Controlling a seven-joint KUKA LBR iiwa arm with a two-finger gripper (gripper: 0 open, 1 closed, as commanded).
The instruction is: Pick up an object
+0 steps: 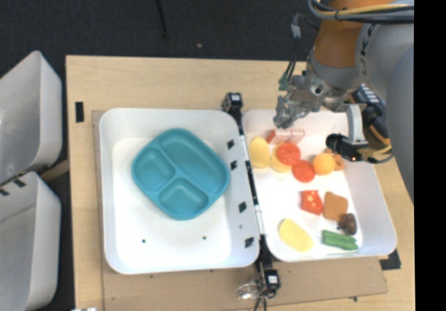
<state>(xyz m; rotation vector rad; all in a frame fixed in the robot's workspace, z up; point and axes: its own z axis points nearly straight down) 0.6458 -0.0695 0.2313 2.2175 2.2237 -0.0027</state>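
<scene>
Landmark: right-hand shallow white bin [369, 233] on the tan wooden surface [139, 69].

Grey arm with orange band [345, 24] enters over the bin's far right corner. End effector [286, 120] hangs low over the bin's far left part, just above a small pale red-and-white piece [287, 135] lying there. Finger opening: cannot tell, tips too blurred. Nothing seen between them.

Contents of the bin, all resting on its floor:
- pale yellow rounded toy food [260, 152], near the bin's left wall
- red-orange round toy [287, 153] just beside it, with a second red round toy [303, 172] next toward the centre
- orange ball-shaped toy [323, 164], centre right
- red block [311, 201] and brown block [335, 205], side by side, nearer
- yellow lemon-shaped toy [295, 234], green bean-shaped toy [339, 240] and a small dark brown lump [347, 223], near edge

Left of the landmark bin: second white bin [115, 247] holding a teal divided plastic plate [180, 173].
</scene>
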